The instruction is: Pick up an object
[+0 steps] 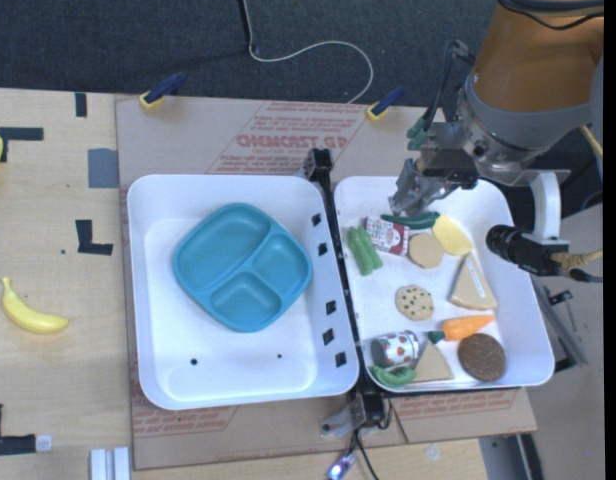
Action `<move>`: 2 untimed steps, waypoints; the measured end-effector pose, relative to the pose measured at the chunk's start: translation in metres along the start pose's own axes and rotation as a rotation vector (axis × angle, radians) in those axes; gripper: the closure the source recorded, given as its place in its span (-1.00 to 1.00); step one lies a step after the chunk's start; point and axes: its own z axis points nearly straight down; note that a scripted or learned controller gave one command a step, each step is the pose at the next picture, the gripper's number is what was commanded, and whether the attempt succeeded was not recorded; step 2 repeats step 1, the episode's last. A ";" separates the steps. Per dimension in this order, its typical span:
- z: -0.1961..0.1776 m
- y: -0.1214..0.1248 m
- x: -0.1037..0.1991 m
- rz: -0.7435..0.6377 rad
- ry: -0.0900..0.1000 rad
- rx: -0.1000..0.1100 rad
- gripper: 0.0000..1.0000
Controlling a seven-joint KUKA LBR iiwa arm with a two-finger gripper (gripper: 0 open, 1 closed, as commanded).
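The right bin (pixel 523 298) holds several toy foods: a green pod (pixel 364 250), a red-and-white packet (pixel 390 234), a yellow lemon (pixel 452 234), a chip cookie (pixel 415 302), a cheese wedge (pixel 473 286), a carrot (pixel 466 326), a brown disc (pixel 482 356) and a small can (pixel 396 347). My gripper (pixel 415 198) hangs low over the bin's back left part. It is just above a dark green piece (pixel 413 220) that lies between the packet and the lemon. Nothing visibly hangs from it.
The left bin (pixel 158 368) holds a blue divided plate (pixel 243 266). A black divider (pixel 333 268) runs between the bins. A yellow banana (pixel 28 311) lies on the bench at far left. A black cylinder (pixel 523 248) juts over the right bin's right rim.
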 end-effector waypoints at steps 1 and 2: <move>-0.042 -0.042 0.074 -0.005 0.002 -0.005 1.00; -0.042 -0.042 0.074 -0.005 0.002 -0.005 1.00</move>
